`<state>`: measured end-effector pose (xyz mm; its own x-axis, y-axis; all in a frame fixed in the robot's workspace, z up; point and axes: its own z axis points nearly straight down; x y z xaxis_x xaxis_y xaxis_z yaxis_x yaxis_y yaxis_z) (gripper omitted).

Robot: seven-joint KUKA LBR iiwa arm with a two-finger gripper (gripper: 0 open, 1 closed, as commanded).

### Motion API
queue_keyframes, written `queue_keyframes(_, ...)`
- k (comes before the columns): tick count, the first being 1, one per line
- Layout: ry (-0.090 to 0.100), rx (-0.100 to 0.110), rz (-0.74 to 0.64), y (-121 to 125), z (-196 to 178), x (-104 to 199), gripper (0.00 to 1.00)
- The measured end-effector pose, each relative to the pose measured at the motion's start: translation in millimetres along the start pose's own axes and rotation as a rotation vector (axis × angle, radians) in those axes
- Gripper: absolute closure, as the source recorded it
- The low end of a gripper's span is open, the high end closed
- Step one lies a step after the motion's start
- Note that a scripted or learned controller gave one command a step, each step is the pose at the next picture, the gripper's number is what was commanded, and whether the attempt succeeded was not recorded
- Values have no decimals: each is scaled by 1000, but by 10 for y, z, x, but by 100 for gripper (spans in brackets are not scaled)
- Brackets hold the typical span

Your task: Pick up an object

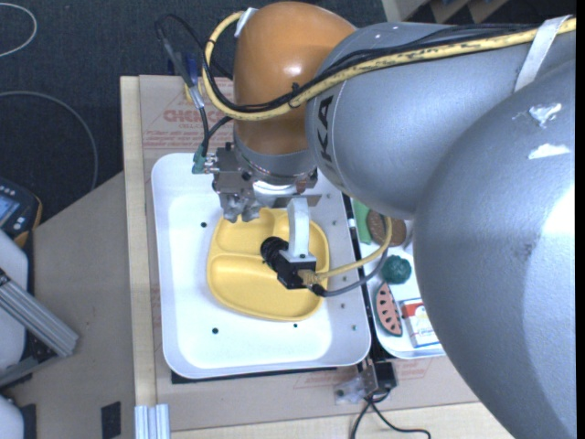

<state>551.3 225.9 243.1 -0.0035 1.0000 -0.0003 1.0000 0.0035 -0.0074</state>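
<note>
A: Yellow dish [247,286], lying flat in the middle of the left bin [183,337], partly under the wrist.

B: And the claw [274,222]?

A: Right above the dish's far edge, hidden under the orange wrist. Cannot tell how wide it stands, nor whether anything sits in it.

B: Risks from here?

A: Probably a miss or a slip. Looks smooth, wide and shallow, with curved walls, so little to pinch except a rim. Closing on the flat floor would likely catch nothing; closing on a sloped wall could squeeze the dish sideways across the bin. Grabbing one rim alone could tilt it and drop it on the lift.

B: Anything else close by?

A: Black connector [285,262] and yellow cable [352,268] hanging off the wrist, just over the dish's right half. Could snag or drag on it.

B: Farther out?

A: Right bin [382,341], mostly behind the arm [457,154]: a teal ball [397,268], a watermelon slice [389,307], a small card [420,323]. Well clear of the dish, across the bin wall. Brown counter [146,245] around both bins, dark floor [64,62] on the left.

B: Blocking the way?

A: Nothing in the left bin besides the dish. The arm itself hides the grasp.
</note>
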Motion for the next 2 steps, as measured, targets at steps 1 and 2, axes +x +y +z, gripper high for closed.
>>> queue_keyframes(1, -1, -9, 5, 593, 514, -24, 100)
queue_keyframes(2, -1, -28, 13, 1009, -941, -1012, 100)
